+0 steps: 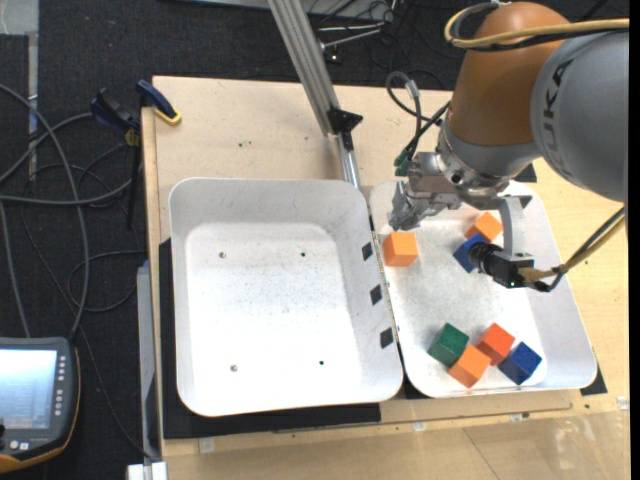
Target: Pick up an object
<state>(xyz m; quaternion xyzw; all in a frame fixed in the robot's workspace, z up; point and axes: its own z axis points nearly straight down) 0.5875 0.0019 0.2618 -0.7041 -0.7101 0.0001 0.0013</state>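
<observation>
Hanging over the upper part of the right bin (560, 298), right of frame centre, the gripper (408, 213) sits just above an orange block (400, 248); whether its claw is wide or narrow cannot be told. Another orange block (488, 227) and a blue block (467, 253) lie right of it. Lower right, green (449, 344), two orange (483, 353) and blue (520, 362) blocks cluster.

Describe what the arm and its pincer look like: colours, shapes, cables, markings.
The arm is bulky and rounded, grey, with a glossy orange band above the wrist and part of dark KUKA lettering on the grey shell. A yellowish cable loops over the orange band. The pincer is grey metal with thin cables running to it.
</observation>
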